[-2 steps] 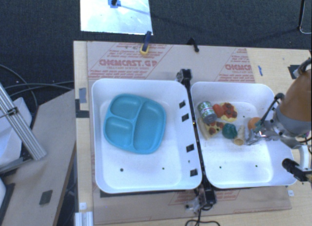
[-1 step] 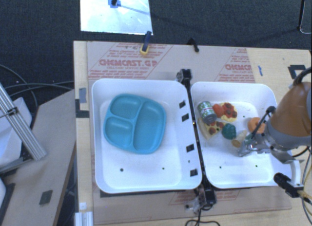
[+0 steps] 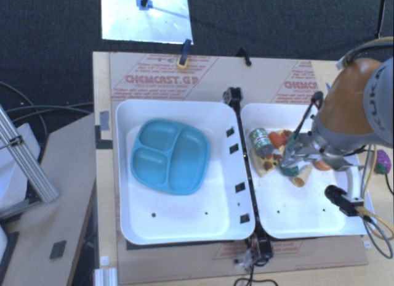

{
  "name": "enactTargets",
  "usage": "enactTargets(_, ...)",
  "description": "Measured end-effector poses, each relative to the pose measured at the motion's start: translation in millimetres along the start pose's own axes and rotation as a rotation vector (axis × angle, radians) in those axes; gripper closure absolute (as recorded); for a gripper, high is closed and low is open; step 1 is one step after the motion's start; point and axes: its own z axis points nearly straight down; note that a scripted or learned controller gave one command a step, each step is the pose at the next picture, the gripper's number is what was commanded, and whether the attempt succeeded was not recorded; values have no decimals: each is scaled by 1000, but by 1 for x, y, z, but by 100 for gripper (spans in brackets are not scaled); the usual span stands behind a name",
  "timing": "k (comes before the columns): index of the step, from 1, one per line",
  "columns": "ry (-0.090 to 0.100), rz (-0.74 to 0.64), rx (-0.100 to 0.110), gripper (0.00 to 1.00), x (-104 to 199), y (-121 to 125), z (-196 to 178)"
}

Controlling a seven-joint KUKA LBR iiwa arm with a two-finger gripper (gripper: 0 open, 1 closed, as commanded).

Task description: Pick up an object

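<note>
**Crowding in the right bin puts the grasp at risk**

Clutter is the main hazard. The gripper [image 3: 294, 160] is seen low over a tight heap of small objects near the far-left part of the right bin [image 3: 308, 217], and whether its fingers are apart or together cannot be told, since they are lost among the objects. Nothing is shown to be held.

The likeliest target is judged to be the teal object [image 3: 289, 170] directly under the gripper, with a tan cone-like piece [image 3: 299, 180] touching it on the near side. A green-labelled can [image 3: 261, 141] lies just beside the heap, toward the divider between the bins, and red and orange pieces [image 3: 278, 138] are packed between the can and the gripper. An orange piece [image 3: 321, 165] sits just beside the heap, toward the bin's right edge.

Because these things touch one another, two could be pinched at once, or one could be nudged aside so that nothing is caught. The can, being round, could be rolled away by a glancing touch. A grasp so near the bin's dividing wall could also be hindered by that wall.

Elsewhere, a blue divided plate [image 3: 169, 156] lies alone in the left bin [image 3: 184, 223], well apart from the arm and no obstacle. A purple object [image 3: 383, 161] is seen beyond the right bin's right edge, and cables [image 3: 375, 226] hang by the counter's near-right corner, where they could be snagged.
</note>
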Motion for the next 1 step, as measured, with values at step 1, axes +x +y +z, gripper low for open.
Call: enactTargets(1, 3, -2, 8, 100, 101, -19, -21)
